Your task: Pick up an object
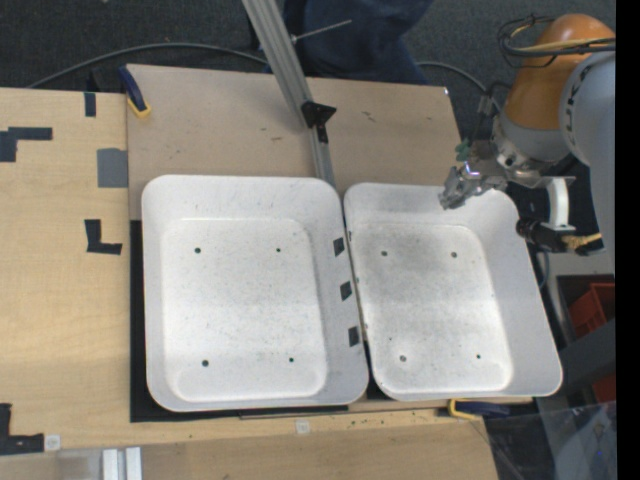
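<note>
On the desk [60,268], two shallow white bins sit side by side, their inner rims touching along the middle. The left bin [160,298] has a speckled white floor with four small dark dots near its corners. The right bin [535,313] is tilted a little against its neighbour, its floor likewise speckled and marked with small dots, greyer toward the far side. No loose object to pick up can be made out in either bin. The grey arm [590,98], with its orange band [545,73], comes in from the right at the far side, and the pincer [455,190] hangs over the far right corner of the right bin, just above its rim. It is small and blurred, so I cannot tell how it is set, and nothing can be seen in it. A grey metal rail [285,63] slants from the far edge down to the gap between the bins. A blue and yellow clamp [133,92] sits on the desk's far left corner.
</note>
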Motion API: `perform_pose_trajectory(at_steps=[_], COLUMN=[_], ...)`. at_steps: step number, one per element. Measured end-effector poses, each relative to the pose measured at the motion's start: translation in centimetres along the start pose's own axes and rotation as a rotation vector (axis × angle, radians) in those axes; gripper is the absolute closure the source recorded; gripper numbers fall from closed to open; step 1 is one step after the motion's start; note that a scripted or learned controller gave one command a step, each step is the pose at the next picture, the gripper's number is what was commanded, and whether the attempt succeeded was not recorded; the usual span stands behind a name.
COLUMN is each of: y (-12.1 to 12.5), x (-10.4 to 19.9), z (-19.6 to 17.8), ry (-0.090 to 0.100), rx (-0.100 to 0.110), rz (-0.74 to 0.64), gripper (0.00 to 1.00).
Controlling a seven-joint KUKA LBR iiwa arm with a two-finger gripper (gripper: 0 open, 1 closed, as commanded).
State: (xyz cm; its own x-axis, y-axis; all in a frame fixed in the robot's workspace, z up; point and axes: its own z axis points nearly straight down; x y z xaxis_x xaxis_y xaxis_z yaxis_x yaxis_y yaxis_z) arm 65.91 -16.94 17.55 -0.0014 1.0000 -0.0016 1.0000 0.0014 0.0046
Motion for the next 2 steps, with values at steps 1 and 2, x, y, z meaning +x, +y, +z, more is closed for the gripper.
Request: perform_pose_trajectory(at_steps=[1,2], y=[0.1,-0.9], x=[0.0,4.5], z=[-5.4,-4.7], ry=[0.0,0.003], rx=[0.0,0.006], rz=[0.0,-0.003], gripper=[1.0,1.0])
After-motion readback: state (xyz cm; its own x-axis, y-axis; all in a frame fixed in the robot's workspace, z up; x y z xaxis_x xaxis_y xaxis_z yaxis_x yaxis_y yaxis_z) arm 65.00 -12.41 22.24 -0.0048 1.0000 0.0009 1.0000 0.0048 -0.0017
